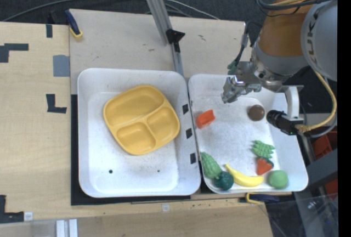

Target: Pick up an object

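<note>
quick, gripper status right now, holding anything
gripper: above the right bin, nothing seen held; open or closed cannot be told.

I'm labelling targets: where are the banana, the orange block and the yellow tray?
banana (245,178), camera view, middle of its curve
orange block (205,118), camera view, top face
yellow tray (130,100), camera view, large compartment
</note>
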Available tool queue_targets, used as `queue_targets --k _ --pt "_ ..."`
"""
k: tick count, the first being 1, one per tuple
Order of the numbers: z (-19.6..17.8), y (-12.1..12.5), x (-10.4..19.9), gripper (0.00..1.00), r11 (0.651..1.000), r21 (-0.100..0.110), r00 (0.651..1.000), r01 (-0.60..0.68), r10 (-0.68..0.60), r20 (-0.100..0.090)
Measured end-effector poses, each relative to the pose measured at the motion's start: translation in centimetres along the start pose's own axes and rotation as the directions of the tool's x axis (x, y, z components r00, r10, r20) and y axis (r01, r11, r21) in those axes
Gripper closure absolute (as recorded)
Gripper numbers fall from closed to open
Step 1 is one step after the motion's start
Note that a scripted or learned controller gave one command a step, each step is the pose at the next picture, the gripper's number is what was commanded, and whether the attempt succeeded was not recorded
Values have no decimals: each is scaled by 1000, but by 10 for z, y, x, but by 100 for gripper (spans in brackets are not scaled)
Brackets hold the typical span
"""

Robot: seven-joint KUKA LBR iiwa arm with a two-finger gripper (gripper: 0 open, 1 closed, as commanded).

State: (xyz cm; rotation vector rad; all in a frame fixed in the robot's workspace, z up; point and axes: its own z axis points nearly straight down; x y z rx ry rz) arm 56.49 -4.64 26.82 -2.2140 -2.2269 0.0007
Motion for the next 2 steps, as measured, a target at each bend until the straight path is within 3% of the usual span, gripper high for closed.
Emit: queue_targets --k 2 --pt "10 12 105 100 1000 1 1000 2 -2 -1"
